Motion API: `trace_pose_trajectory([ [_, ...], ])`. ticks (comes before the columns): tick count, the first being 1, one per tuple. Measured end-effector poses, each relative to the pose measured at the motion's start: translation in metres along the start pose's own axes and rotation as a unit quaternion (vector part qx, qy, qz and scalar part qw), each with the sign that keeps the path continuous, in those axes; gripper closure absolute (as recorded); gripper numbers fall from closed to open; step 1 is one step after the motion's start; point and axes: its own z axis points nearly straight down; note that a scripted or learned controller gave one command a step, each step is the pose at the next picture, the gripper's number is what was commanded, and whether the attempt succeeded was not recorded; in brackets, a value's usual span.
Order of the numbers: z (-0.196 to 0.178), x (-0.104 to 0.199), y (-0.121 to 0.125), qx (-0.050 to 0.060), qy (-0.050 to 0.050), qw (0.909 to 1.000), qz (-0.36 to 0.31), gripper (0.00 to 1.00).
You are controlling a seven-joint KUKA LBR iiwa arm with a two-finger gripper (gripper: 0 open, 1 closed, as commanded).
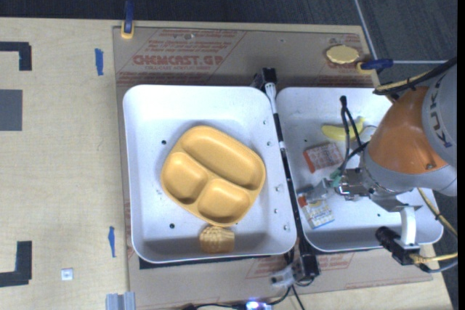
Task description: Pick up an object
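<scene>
In the right bin, my gripper reaches leftward from the grey and orange arm and sits low near the bin's left wall. It hangs just above a small red and white packet. An orange and white packet lies just behind the gripper, and a yellow banana-shaped object lies farther back. The arm covers much of the right bin's floor.
The left bin holds a large yellow divided plate and a small tan woven object at its front. A black divider runs between the bins. A yellow disc rests on the cardboard behind the right bin.
</scene>
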Motion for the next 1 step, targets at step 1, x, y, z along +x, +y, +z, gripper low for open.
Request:
trace_pose_trajectory([
  [1,0.0001,0.0021,-0.0003,0.000,-0.002,1.0000,0.001,0.00],
])
